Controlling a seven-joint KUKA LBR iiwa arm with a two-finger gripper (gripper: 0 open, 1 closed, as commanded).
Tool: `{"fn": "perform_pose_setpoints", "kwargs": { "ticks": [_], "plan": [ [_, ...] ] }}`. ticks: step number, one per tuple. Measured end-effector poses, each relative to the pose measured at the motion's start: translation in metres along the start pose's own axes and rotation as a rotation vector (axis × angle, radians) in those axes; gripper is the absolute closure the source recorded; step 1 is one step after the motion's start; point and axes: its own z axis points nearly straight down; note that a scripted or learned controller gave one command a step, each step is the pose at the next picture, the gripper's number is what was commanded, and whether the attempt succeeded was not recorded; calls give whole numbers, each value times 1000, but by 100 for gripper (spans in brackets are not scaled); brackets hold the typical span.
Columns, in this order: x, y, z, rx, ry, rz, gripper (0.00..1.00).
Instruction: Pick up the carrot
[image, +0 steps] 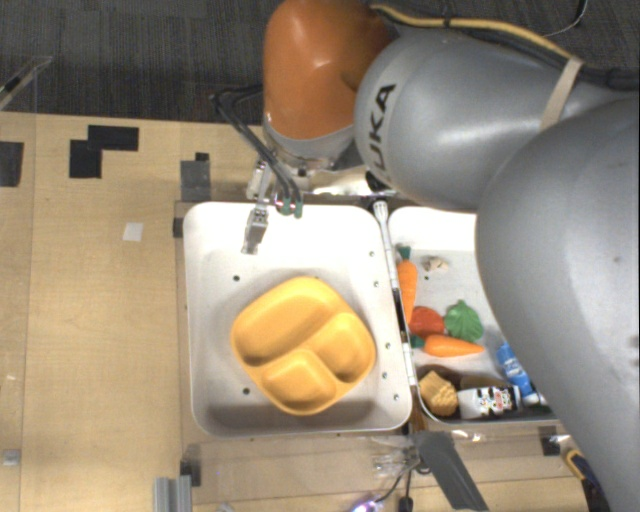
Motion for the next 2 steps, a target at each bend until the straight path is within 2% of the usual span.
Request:
{"fn": "perform_pose_setpoints", "kwargs": {
  "ticks": [1,2],
  "plan": [
    [8,-15,-124,3,1,646,0],
    [-3,5,9,6,4,754,0]
  ]
}}
